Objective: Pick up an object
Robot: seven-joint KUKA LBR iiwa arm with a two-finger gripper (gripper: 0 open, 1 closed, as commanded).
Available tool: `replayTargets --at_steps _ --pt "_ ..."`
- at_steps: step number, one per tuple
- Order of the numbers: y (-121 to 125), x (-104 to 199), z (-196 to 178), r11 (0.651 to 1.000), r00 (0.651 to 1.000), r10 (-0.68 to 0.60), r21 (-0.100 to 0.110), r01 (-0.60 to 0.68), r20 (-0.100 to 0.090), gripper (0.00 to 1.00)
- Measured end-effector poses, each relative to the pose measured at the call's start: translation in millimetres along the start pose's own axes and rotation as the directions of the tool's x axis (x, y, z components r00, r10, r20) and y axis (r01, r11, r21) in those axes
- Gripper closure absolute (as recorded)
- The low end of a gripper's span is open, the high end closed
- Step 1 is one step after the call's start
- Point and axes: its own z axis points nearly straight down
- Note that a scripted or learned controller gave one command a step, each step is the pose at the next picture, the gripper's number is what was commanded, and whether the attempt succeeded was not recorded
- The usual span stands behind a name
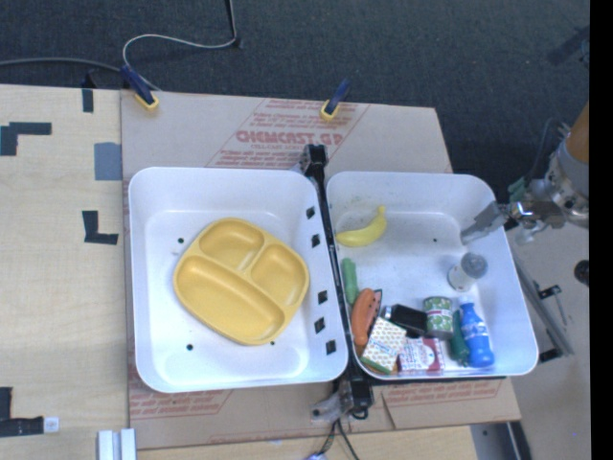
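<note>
Two white bins are seen side by side on a cardboard sheet (pixel 287 137). The left bin (pixel 153 257) holds a yellow tray (pixel 241 280) with three compartments, set at a slant.

The right bin (pixel 431 195) holds the objects to be picked. A yellow banana (pixel 365 228) is seen curved near the bin's back left, apart from the rest. Along the left wall a green stick-shaped item (pixel 350 278) lies above an orange carrot (pixel 363 314). A black item (pixel 406 317) is laid across the front cluster, touching a patterned packet (pixel 385 344) and a red-and-white packet (pixel 420 355). A small green can (pixel 438 314) stands beside a blue bottle (pixel 474 333), which lies along the right side toward the front. A grey round item (pixel 469 267), possibly a cap or small jar, is placed near the right wall, apart from the cluster.

The gripper (pixel 479 225) is seen at the right bin's right rim, reaching in over the wall above the grey item. Nothing is visibly held by it. Whether it is closed or spread cannot be told from this angle.
</note>
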Motion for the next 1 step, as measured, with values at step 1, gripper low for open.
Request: replayTargets --at_steps 1 --pt "68.5 10.8 85.8 1.000 1.000 0.000 0.001 0.000 -0.001 0.00"
